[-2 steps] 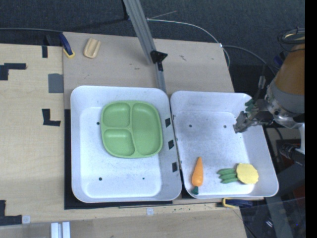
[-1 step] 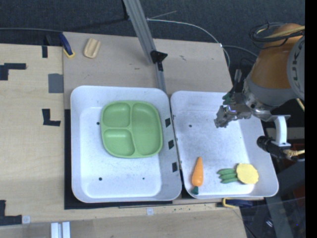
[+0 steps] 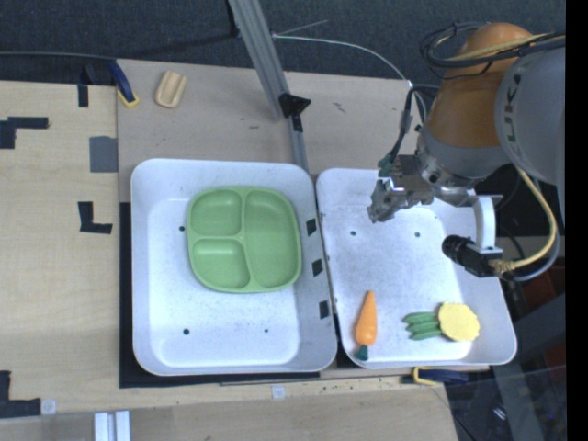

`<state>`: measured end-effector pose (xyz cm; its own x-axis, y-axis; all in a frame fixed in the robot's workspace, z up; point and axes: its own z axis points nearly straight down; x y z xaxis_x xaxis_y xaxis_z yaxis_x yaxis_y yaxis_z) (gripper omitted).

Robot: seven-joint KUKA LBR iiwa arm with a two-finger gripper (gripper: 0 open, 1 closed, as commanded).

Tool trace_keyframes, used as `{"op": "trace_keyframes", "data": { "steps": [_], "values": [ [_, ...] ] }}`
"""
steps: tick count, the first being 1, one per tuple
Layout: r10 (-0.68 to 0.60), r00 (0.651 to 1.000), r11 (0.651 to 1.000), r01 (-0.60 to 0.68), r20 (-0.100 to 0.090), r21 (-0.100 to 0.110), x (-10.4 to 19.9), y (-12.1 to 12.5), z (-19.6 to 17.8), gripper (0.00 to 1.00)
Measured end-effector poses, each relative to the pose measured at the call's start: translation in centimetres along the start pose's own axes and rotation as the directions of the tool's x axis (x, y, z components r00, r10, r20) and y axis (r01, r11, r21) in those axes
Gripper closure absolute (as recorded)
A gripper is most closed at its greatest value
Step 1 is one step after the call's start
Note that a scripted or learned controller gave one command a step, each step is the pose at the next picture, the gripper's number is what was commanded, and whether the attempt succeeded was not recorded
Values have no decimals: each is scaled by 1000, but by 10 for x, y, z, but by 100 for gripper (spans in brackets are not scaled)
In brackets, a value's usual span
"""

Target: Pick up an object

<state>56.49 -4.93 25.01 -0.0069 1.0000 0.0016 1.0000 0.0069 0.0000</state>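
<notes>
Lying near the front edge of the right bin (image 3: 418, 246), a toy carrot (image 3: 367, 317) is seen with its orange body pointing away from the camera; just beside it to the right, a green pea pod (image 3: 422, 324) touches a yellow corn piece (image 3: 457, 322). The hand (image 3: 384, 200) is held over the bin's far part, well apart from all three, and whether it is open or closed cannot be told.

A miss is judged likely if the descent is made from here, since bare bin floor lies below. A grasp at the pod and corn could be spoiled by their contact. The carrot could be pushed against the front wall.

No legible writing is found on the green divided plate (image 3: 244, 238), left bin (image 3: 156, 338) or counter (image 3: 55, 246).
</notes>
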Motion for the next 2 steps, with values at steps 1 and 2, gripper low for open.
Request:
{"op": "trace_keyframes", "data": {
  "steps": [1, 2],
  "values": [
    [-1, 1000, 1000, 1, 0, 0, 54, 27, -2, 100],
    [0, 1000, 1000, 0, 1, 2, 108, 37, 8, 100]
  ]
}}
